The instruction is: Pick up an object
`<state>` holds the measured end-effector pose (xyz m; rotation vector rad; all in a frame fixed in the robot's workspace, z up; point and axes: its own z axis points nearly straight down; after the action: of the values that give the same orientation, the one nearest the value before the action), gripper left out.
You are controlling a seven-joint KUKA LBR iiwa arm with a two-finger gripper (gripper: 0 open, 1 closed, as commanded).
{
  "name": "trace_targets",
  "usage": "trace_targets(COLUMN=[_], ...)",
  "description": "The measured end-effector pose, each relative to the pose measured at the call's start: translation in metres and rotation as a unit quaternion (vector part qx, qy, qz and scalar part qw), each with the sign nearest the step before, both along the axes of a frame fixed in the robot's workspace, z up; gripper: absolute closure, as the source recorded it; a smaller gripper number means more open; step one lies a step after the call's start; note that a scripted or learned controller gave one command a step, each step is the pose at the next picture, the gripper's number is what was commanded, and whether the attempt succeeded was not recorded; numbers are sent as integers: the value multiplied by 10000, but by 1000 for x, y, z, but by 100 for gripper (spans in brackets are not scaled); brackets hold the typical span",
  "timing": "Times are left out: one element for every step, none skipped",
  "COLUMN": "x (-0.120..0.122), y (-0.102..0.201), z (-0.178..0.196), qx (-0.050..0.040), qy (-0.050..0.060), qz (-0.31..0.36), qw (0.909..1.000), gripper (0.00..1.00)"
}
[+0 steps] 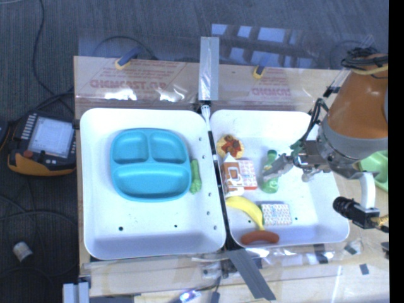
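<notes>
In the right bin (315, 137) lie several small items: a red and yellow food piece (231, 146), a small printed carton (240, 174), a green toy piece (271, 169), a yellow banana (247, 210), a speckled square block (276, 214) and a brown sausage (260, 237). My gripper (282, 166) reaches in from the right and hangs low over the middle of this bin, its tip right against the green piece. From above I cannot make out whether it grips that piece.
The left bin (101, 226) holds a blue divided plate (151, 163) and a green pod (195, 176) beside the divider. The arm's orange band (360, 103) looms over the right bin's far right side. A handheld device (43, 144) lies on the floor at left.
</notes>
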<state>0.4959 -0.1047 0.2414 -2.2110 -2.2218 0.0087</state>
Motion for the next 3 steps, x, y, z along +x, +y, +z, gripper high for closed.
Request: trace_targets(x=[66, 82, 82], y=[-39, -63, -64], z=[-38, -150, -145], qx=[3, -1, 5], qy=[0, -28, 1], qz=[-251, -98, -87], qw=[9997, 9999, 10000], gripper=[0, 0, 100])
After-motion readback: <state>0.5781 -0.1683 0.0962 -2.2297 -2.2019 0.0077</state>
